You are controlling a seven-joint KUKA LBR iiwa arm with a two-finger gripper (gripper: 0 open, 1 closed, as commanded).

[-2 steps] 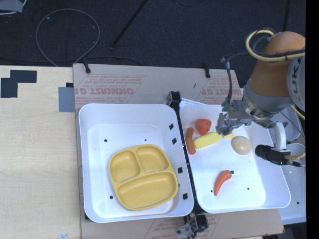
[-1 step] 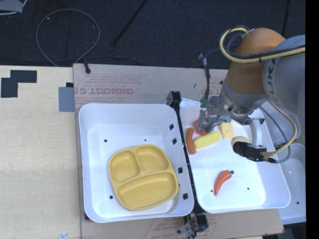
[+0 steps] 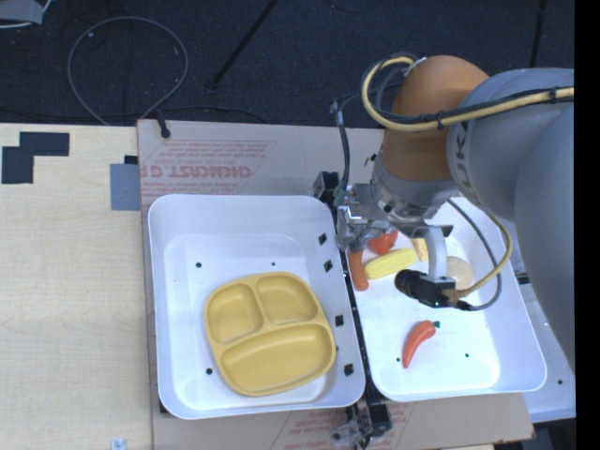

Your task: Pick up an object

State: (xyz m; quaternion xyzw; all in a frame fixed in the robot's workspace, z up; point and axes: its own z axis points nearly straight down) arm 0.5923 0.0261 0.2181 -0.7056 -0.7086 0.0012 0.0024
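- The step in hand looks like the reach: the arm (image 3: 487, 148) has its wrist low over the far left part of the right bin (image 3: 487, 368), above a small heap of toy food
- The gripper (image 3: 375, 235) sits among that heap, and its working end is hidden by the wrist, so I cannot tell how the jaws stand or whether anything is caught
- The likeliest target is the heap itself: a corn cob (image 3: 389, 264), a red piece (image 3: 382, 243) just far of it, an orange piece (image 3: 358, 272) at the bin's left wall, and a pale round piece (image 3: 458, 271) to the right
- A chili (image 3: 419, 340) lies apart, nearer and in open floor, an easier pick in my judgement
- Next the move calls for a clean close on one piece and a straight lift; the crowding against the wall could make the grip slip or catch two
- The food looks like smooth moulded plastic: the cob ridged and yellow, the chili tapered, orange-red with a dark stem
- The left bin (image 3: 178, 251) holds a yellow tray (image 3: 269, 334), matte, with three shallow compartments and rounded corners
- Both bins are glossy white with low walls, on brown cardboard (image 3: 216, 162)
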